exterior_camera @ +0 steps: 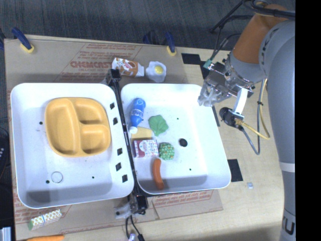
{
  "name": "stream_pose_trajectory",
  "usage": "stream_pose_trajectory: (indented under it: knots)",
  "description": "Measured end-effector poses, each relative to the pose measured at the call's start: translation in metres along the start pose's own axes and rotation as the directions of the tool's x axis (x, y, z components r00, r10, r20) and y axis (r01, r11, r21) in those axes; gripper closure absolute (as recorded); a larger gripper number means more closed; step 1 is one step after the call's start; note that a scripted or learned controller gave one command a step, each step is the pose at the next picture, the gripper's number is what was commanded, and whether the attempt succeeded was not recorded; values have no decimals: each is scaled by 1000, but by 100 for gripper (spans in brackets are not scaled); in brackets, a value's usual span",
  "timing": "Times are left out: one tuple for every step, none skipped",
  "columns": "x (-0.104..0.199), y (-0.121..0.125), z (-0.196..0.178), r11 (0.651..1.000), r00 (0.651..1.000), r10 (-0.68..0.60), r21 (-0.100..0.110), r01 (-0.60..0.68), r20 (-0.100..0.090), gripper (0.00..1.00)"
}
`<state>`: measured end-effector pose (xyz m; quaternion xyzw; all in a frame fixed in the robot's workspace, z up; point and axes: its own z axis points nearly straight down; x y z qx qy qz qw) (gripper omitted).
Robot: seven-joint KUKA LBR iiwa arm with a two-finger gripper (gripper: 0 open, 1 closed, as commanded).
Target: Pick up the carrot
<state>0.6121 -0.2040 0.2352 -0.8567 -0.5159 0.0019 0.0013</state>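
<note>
The carrot [157, 173], a short orange stick, lies near the front wall of the right bin [213, 157], just below a red packet and a green bumpy ball. My gripper [206, 98] hangs over the right bin's far right rim, well away from the carrot, up and to its right. Nothing shows between its fingers.
The right bin also holds a blue bottle [137, 110], a green leafy piece [159, 124], a yellow block [143, 132], a red packet [145, 148] and a green ball [166, 151]. A yellow divided tray [77, 125] fills the left bin. Beyond the bins lie a small carton [125, 67] and a white-yellow piece [156, 71].
</note>
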Motion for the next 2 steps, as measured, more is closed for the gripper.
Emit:
stream_pose_trajectory:
  knots:
    - [-11, -22, -35, 1000, 1000, 16, -2, -16, -2, 100]
    - [-12, -26, -35, 988, 988, -153, 2, 153, -2, 100]
